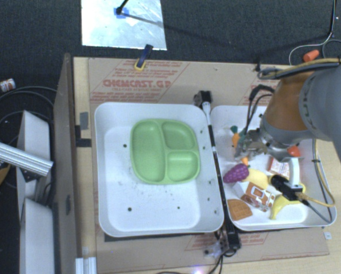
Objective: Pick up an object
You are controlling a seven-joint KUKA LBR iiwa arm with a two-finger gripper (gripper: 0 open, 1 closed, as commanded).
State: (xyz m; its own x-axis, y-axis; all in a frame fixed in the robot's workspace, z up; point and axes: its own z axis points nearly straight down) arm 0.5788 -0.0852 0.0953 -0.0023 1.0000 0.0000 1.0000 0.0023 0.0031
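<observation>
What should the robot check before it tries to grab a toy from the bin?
1. Gripper is over the right bin: ok.
2. Toys are within reach there, such as the purple grapes and the banana: ok.
3. Gripper is already holding something: cannot tell, the arm hides it.
4. Grapes have room around them: not ok, a yellow toy touches them.
5. Green plate lies in the left bin, out of the way: ok.
</observation>
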